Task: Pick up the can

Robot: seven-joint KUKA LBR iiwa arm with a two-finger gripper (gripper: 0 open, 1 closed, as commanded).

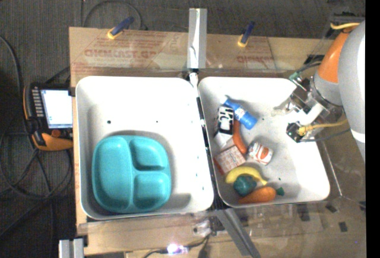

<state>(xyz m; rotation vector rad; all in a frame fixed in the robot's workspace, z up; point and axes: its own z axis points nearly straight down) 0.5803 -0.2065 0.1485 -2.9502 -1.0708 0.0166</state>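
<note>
Dark carpet all round, and on it the bench with two white bins side by side. Over in the left bin, a teal divided tray sits in the near left corner. All the action is in the right bin. The arm reaches in over its right edge, and the gripper hangs by the far right corner, well apart from the clutter. Open or closed? Cannot tell from this angle. And there's the can, on its side near the bin's middle, with a red-and-white packet just beside it. A blue bottle lies farther back. A banana and a carrot crowd the near edge.
</note>
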